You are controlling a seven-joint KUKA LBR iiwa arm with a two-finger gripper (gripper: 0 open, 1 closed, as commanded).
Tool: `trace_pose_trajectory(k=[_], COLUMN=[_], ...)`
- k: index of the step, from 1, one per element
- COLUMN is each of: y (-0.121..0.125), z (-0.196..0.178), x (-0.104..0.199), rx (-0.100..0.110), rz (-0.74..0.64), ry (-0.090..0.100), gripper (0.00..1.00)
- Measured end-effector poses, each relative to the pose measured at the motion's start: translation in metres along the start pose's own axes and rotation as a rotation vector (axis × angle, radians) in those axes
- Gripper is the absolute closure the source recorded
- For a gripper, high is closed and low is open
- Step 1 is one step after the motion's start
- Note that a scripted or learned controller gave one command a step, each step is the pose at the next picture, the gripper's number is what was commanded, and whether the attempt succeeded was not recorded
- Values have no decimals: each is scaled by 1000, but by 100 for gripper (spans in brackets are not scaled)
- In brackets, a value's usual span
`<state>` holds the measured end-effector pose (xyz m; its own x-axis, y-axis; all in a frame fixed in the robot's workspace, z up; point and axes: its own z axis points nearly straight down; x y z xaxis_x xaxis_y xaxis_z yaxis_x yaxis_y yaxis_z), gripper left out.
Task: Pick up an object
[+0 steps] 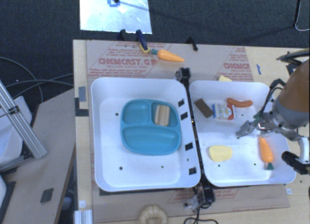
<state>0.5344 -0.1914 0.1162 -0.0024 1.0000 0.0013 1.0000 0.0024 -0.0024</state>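
Nearest the camera, the grey arm (295, 102) with its orange band comes in from the right and hangs over the right bin (213, 177), hiding that bin's far right rim. Next in size is the left bin (104, 169), which holds a blue divided plate (145, 138) with a tan bread-like block (162, 115) in its upper right compartment.

Down in the right bin, the gripper (259, 127) sits just above and to the left of a toy carrot (265, 151). Its fingers spread to either side and nothing lies between them, so it looks open and empty. That carrot lies near the bin's right wall with its long axis running roughly from the gripper's tip toward the front rim, green top at the front end. My judgement is that it is the closest candidate: it lies just toward the front of the fingertips, close enough that a short drop and a turn of the wrist across its axis would meet it.

Farther left lie a yellow flat piece (220, 153), a white packet (224, 111), a dark brown block (203, 107) and a red sausage (240, 103). A second carrot (168, 56) rests on the board behind the bins.

Exact finger shapes are blurred, and the wrist body is cut off at the frame's right side.
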Motion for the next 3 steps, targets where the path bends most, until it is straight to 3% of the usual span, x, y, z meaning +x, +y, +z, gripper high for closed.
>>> trace_pose_trajectory(k=[1, 2, 3], y=[0, 1, 4], z=[33, 21, -41], x=[1, 0, -8], rx=[-1, -5, -10], rz=[1, 1, -1], ry=[-1, -2, -4], gripper=[0, 100, 100])
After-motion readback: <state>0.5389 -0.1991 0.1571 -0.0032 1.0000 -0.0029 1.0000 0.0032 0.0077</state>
